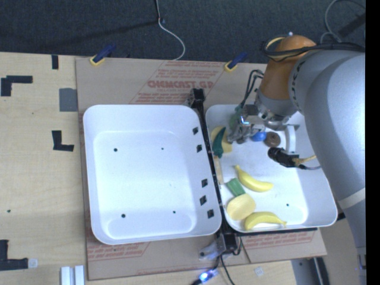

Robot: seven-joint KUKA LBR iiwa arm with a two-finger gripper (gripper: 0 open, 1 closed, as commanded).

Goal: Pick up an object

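two bananas in right bin (near front), left bin alongside.

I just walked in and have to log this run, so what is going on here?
The grey arm's hand is down in the right white bin, at its upper left corner near a dark green object. Two yellow bananas, a pale yellow round piece and a small green piece lie lower in that bin. Nothing is visibly lifted yet.
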